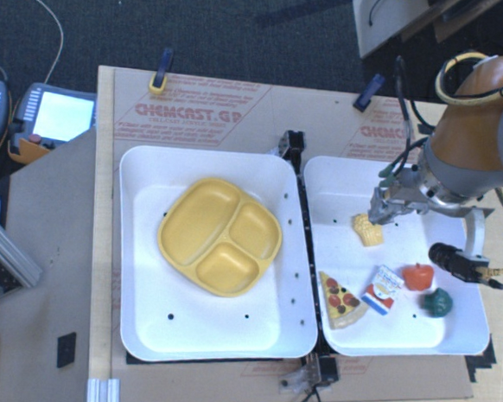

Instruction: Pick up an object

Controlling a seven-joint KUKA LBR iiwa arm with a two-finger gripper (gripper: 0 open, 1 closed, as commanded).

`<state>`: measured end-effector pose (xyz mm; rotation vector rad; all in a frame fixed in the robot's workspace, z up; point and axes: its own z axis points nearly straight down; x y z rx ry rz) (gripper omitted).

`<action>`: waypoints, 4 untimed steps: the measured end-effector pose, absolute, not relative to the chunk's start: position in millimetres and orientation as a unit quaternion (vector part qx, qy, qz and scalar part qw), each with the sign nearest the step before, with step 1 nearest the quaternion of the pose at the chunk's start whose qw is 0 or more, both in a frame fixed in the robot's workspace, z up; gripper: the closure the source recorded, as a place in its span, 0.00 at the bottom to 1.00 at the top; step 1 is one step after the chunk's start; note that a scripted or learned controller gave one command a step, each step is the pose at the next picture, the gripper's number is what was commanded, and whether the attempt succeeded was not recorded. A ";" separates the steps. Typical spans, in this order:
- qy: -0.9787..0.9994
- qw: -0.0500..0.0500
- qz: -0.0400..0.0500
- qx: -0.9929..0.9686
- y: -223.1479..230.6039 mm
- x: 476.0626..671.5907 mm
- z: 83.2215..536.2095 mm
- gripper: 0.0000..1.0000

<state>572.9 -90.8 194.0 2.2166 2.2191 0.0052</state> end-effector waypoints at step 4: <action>0.709 -0.002 0.000 0.705 7.6 528.0 251.3 1.00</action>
